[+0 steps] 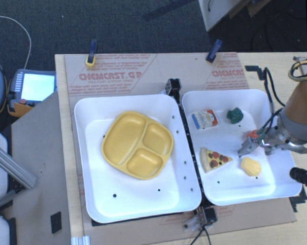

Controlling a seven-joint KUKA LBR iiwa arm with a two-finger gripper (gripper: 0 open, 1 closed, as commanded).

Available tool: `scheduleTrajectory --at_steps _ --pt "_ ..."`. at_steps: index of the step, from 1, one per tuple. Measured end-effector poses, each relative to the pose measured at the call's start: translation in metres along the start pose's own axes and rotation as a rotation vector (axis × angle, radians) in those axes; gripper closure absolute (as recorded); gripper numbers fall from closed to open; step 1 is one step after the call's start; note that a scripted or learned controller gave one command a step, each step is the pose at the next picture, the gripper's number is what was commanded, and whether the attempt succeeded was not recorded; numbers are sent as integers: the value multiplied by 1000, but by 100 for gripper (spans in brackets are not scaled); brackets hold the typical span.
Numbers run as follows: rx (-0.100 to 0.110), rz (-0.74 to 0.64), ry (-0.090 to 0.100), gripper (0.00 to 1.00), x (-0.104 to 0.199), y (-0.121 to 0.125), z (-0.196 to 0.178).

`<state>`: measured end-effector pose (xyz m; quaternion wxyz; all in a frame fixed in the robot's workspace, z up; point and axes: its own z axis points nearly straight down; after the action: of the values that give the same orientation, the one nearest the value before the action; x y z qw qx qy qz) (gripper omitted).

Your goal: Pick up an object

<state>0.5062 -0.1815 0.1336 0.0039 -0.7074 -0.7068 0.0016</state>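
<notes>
Covering the bench [141,74], a sheet reads "CHEMCAST GP" in red; dark carpet lies beyond. Left bin [95,188] holds a yellow divided plate [138,144]. Right bin [237,189] holds a carton [205,119], green object [235,115], pizza slice [214,159], yellow piece [251,166]. Gripper [247,144] hovers with fingers apart, holding nothing.

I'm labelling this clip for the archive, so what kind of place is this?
Probably a robotics lab test bench: two white bins clamped onto a protective board, toy food such as a pizza slice, and a control tablet nearby.
</notes>
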Motion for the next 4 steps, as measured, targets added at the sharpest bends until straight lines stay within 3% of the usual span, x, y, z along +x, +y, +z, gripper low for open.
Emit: scheduleTrajectory --at_steps 1,2,4 --pt "-8 1 -4 0 -1 1 49" --pt "-10 0 -4 100 0 1 39" --pt "-15 -2 -7 100 -4 13 -69"
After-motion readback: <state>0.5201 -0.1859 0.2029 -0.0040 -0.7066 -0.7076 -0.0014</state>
